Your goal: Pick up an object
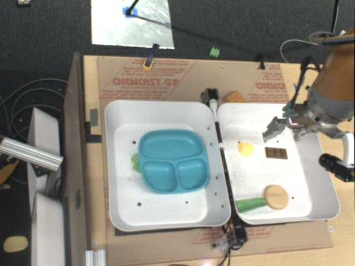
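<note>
Desk [166,76]: brown board surface with red printed lettering, carrying two shallow white bins side by side. Left bin [119,165]: holds a blue divided tray [173,160] with three compartments, lying near the middle; a small green item [135,161] shows at the tray's left edge, partly hidden beneath it, kind not determinable. Right bin [321,198]: holds four loose objects. Yellow piece [246,148], small and rounded, in the bin's left-centre area. Brown rectangular piece [275,153], flat and dark, just right of the yellow piece and apart from it. Tan round object [275,197], disc-like, toward the bin's near edge. Green elongated object [250,204], lying roughly level, its right end touching or tucked just under the tan round object. Arm [335,87]: grey with an orange band, entering from the right, positioned over the upper right part of the right bin. Gripper [275,127]: over the right bin's upper middle, above and slightly right of the yellow piece, close to the brown rectangular piece; nothing seen between the fingers; whether the fingers are released or clenched cannot be told. Small tan block [235,97]: on the desk just beyond the bins' far edge, near the junction between them
</note>
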Robot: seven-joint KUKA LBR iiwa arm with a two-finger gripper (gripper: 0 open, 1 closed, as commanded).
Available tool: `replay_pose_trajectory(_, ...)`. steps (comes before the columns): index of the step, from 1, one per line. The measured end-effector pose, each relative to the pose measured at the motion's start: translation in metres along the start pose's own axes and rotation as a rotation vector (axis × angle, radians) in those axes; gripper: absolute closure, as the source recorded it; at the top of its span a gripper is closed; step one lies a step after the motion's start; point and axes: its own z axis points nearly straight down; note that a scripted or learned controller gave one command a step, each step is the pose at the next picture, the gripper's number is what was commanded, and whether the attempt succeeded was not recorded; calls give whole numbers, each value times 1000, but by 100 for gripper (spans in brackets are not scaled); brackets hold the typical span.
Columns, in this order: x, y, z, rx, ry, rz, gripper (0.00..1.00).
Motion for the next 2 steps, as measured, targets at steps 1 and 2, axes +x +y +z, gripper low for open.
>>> replay_pose_trajectory(1,-57,15,104,4,-1,5,0)
replay_pose_trajectory(2,-96,32,174,-1,0,5,0)
